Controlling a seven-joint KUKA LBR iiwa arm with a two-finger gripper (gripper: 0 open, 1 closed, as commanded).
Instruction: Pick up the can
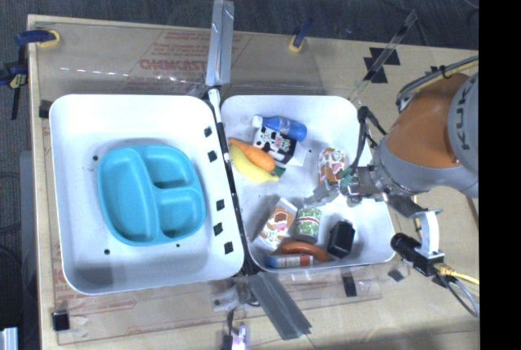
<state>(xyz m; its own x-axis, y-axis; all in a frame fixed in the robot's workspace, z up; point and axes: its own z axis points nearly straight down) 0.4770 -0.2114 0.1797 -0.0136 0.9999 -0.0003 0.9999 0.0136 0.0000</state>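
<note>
A small can [308, 223] with a green and white label stands upright in the near half of the right bin [244, 108]. It sits between a printed carton [277, 225] on its left and a black block [340, 238] on its right. My gripper [327, 189] hangs low over the bin, just above and to the right of the can, with nothing visibly held. The grey arm with its orange band [423, 133] comes in from the right, over the bin's rim.
The right bin also holds an orange-patterned packet [331, 164], a banana [251, 168], a carrot [259, 156], a black-and-white bottle with a blue cap [278, 133] and a red marker [303, 248]. A blue divided tray [151, 194] lies in the left bin [65, 129].
</note>
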